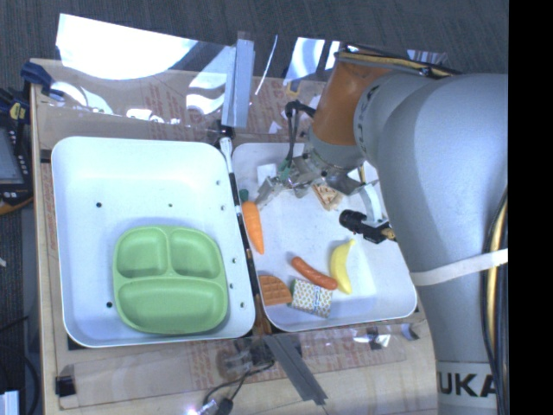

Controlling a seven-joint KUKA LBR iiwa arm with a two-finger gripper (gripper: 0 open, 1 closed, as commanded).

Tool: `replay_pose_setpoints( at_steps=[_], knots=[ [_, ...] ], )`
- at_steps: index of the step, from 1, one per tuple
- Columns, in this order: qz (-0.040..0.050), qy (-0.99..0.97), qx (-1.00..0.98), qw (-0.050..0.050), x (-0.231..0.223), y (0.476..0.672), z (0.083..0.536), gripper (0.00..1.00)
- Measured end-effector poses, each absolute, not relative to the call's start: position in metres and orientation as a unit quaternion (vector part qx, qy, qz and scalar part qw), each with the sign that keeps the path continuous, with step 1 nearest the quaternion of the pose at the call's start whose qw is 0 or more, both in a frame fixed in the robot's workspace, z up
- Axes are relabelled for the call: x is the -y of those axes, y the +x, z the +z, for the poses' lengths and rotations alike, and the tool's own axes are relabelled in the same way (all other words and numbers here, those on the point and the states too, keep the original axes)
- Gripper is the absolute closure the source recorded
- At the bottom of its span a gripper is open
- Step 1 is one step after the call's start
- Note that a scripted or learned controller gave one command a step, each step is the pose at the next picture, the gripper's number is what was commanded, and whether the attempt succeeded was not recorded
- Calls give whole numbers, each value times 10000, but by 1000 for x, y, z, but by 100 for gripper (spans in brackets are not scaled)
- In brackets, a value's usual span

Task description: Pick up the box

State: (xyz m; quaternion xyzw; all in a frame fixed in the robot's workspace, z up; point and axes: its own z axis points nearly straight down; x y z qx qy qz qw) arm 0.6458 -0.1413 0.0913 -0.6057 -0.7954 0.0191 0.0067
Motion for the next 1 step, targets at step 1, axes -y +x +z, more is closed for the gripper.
replay_pose_setpoints(
  at_steps=[1],
  knots=[
    [196,-6227,7822,55,139,646,92,0]
  ],
)
